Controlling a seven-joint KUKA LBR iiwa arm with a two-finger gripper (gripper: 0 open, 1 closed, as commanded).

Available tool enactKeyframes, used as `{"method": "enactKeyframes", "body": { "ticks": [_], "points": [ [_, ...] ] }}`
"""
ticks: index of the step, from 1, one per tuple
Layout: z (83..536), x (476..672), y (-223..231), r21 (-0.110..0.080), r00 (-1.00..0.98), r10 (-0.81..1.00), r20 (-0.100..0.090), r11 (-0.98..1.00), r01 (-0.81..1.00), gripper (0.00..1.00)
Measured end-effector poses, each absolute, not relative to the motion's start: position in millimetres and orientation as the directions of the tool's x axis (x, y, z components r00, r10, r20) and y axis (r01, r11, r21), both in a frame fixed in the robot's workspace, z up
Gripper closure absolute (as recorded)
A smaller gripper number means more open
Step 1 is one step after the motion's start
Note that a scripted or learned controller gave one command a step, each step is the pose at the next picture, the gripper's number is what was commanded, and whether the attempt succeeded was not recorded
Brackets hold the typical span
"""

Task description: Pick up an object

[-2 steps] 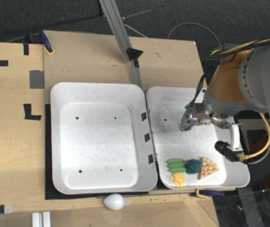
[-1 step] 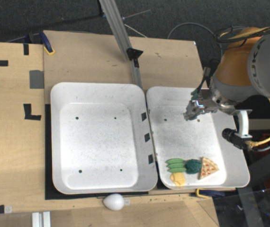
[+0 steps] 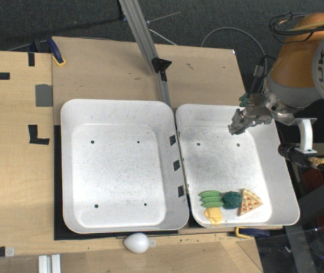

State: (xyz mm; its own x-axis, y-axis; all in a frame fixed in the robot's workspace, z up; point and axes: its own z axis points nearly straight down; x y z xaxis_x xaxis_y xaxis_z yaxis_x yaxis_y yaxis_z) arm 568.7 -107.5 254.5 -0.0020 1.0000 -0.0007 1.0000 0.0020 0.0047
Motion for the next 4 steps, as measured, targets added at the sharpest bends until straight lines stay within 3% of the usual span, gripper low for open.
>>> {"method": "enactKeyframes", "body": {
  "ticks": [3,4],
  "points": [
    [243,629.3,43,0.000,-0.007,1.000,0.001,0.007,1.000,1.00],
    [245,641.2,95,0.000,-0.006,1.000,0.001,0.006,1.000,1.00]
  ]
}}
